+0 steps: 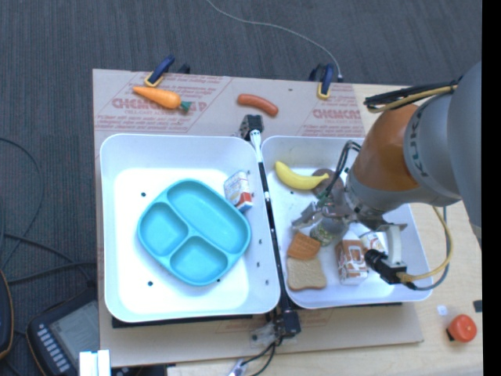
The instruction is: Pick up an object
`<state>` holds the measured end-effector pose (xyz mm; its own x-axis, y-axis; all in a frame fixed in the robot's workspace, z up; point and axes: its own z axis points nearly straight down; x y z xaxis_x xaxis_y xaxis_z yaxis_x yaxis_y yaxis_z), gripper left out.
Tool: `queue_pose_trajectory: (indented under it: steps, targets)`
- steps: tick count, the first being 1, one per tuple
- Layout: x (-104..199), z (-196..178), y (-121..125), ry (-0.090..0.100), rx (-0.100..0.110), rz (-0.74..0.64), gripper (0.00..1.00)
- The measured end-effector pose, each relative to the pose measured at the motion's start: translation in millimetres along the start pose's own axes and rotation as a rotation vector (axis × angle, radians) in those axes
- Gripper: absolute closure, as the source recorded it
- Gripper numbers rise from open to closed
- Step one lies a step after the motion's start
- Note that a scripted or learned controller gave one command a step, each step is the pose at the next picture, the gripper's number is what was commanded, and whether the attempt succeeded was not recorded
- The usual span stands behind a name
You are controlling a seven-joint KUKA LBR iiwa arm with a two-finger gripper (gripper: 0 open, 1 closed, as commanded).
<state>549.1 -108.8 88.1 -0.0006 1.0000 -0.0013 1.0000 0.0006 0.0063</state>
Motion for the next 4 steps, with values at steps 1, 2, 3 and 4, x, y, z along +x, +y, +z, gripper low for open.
queue_pose_trajectory:
  steps: [1,2,3,4]
  targets:
    - [11,0,-3,-0.005,-0.006,0.003,0.0]
    - [12,-11,-3,-0.003,-0.005,0.002,1.0]
    - [74,-147,2,0.001,0.004,-0.001,1.0]
    - [56,-121,105,0.0,0.008,0.0,1.0]
